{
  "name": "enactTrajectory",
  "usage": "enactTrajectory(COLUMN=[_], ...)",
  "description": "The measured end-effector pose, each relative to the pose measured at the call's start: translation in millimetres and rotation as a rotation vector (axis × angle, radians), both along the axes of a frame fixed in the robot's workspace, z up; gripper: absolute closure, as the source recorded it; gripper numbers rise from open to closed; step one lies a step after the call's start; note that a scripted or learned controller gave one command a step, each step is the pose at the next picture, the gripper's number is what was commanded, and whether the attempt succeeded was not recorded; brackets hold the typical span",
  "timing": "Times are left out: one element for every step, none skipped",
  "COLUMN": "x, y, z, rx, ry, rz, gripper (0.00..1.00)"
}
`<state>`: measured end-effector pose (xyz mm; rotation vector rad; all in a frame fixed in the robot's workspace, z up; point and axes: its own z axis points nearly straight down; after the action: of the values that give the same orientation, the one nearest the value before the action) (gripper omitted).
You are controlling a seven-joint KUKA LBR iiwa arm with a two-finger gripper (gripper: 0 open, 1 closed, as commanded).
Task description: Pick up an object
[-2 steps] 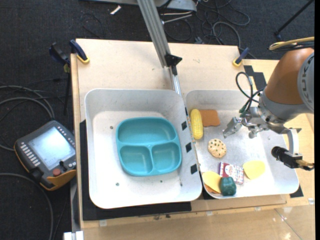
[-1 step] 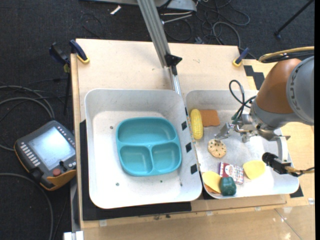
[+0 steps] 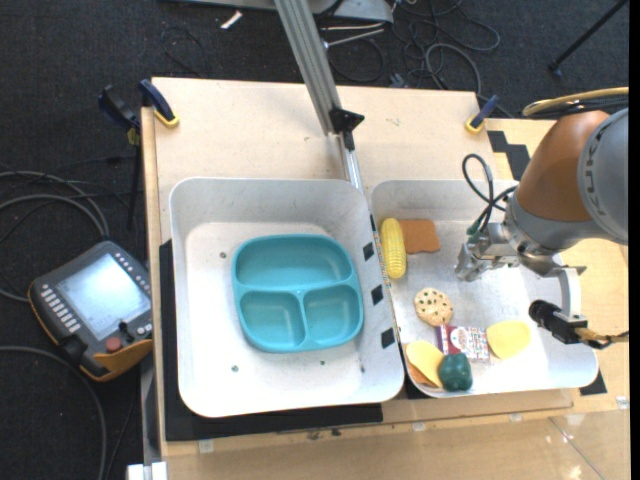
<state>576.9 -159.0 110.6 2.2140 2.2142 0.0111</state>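
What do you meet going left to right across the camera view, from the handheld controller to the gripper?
Handheld controller → teal divided tray → corn cob → cookie → gripper.

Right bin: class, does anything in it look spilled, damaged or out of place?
Nothing stands out. The corn, cookie and other toy foods lie loose in the right bin, none over its rim. The hand is above a bare patch.
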Motion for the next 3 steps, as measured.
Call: enactTrajectory(x=[4.2,7.6,8.0], y=[-4.7,-9.6,-7.6], z=[44.1,107.1,171.0], rx=[0.000,0.000,0.000], ry=[0.008,0.005,0.004], rz=[0.002,0.002,0.003], gripper=[1.00,1.00,1.00])
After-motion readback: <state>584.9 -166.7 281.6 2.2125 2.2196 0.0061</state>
